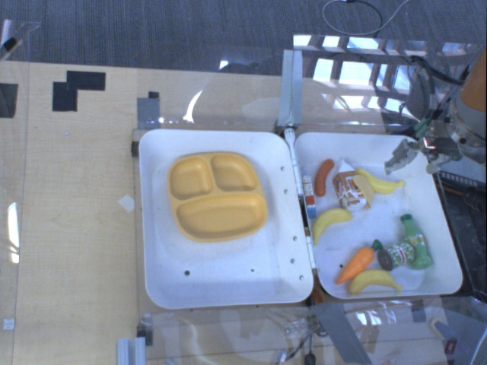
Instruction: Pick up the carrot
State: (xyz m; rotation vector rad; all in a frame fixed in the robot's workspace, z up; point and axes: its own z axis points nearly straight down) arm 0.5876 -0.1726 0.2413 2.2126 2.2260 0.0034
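Note:
The carrot [356,265], orange with a green top, lies near the front of the right bin [430,207]. It rests between a yellow banana [374,281] and a green bottle [408,250], close to both. My gripper [418,158] hovers over the back right corner of that bin, well behind the carrot. Its fingers are open and nothing is between them.
The right bin also holds two more bananas [332,220] [380,182], a red sausage [324,176], a brown packet [350,190] and a small tube [307,192] by the divider. A yellow compartment plate [217,196] sits in the left bin [228,276].

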